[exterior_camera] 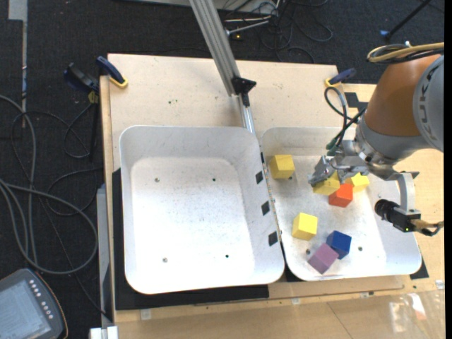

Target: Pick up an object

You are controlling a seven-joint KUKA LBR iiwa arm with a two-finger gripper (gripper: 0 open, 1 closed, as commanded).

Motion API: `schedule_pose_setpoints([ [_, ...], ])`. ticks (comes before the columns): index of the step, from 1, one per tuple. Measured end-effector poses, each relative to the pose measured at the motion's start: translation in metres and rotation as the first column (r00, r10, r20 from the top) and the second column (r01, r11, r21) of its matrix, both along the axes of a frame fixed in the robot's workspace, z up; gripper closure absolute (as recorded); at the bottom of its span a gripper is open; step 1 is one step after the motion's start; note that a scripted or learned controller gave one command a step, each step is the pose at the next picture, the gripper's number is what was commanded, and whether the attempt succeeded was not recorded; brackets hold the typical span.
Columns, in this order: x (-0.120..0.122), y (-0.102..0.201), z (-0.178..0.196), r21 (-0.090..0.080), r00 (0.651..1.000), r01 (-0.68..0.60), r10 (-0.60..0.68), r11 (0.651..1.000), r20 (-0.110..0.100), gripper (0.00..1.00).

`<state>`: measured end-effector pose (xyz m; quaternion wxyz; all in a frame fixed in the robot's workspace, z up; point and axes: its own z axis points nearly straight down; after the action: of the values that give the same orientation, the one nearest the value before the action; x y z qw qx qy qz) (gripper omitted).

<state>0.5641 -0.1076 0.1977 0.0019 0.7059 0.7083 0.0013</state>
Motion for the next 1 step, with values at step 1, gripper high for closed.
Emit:
schedule_pose_setpoints([
  [1,0.0013,0.0001,0.0280,0.000,1.000,0.000,0.000,1.000,0.000,1.00],
])
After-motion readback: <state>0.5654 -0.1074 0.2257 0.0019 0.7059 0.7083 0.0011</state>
